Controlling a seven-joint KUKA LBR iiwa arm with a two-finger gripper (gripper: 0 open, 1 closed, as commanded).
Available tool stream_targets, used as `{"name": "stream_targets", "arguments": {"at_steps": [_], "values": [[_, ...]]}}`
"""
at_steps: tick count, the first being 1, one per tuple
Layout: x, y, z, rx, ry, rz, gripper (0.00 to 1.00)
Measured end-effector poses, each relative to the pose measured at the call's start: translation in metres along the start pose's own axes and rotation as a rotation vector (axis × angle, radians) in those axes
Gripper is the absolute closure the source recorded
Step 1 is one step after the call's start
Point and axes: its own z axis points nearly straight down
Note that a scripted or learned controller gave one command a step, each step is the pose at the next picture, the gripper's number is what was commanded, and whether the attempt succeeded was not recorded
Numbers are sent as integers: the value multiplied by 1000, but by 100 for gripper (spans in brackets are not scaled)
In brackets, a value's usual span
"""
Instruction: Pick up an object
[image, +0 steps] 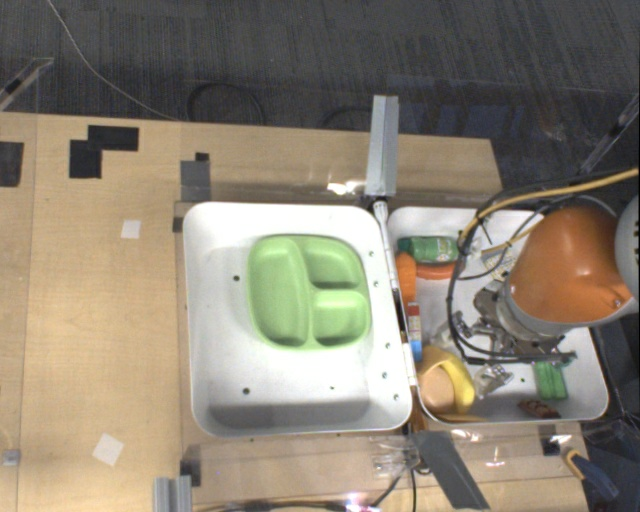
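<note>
The grey arm with its orange band (565, 265) reaches down into the right white bin (598, 400) on the wooden desk (90, 330). Its pincer (492, 368) hangs just beside a yellow banana-shaped toy (457, 380) lying at the bin's near-left corner against a tan rounded piece (438, 388). Whether the pincer is apart or together I cannot tell. A green sectioned plastic tray (305, 290) lies in the left white bin (215, 400).

the arm (590, 270) wears a broad, glossy orange band above a grey metal wrist. black cables loop around it, and a yellow cable trails off behind.
</note>
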Motion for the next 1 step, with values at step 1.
{"name": "stream_targets", "arguments": {"at_steps": [1], "values": [[-6,-3,-14,11,-16,-5,100]]}}
